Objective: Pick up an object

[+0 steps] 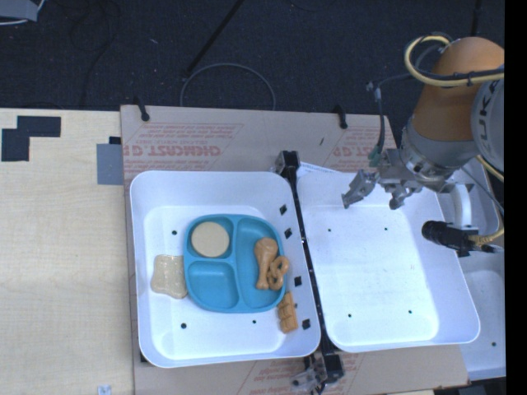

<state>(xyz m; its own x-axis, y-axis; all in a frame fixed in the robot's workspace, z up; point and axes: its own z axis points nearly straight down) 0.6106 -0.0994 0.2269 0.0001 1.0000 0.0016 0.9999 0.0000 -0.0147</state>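
A blue divided tray (216, 290) lies in the left bin (156, 196). On it rest a round tan biscuit (209, 239) and a tan pretzel-like piece (270, 263). A pale bread-shaped piece (169, 276) lies on the bin floor left of the tray, and a small brown piece (286, 312) sits by the tray's lower right corner. My gripper (378, 193) hangs over the far edge of the right bin (387, 262), well away from all these objects. Its two fingers are spread apart with nothing between them.
A black divider (300, 253) with clips runs between the two bins. A black cylindrical part (445, 234) sticks in over the right bin's right edge. The bins rest on a cardboard sheet (206, 138), with a wooden bench (58, 262) to the left.
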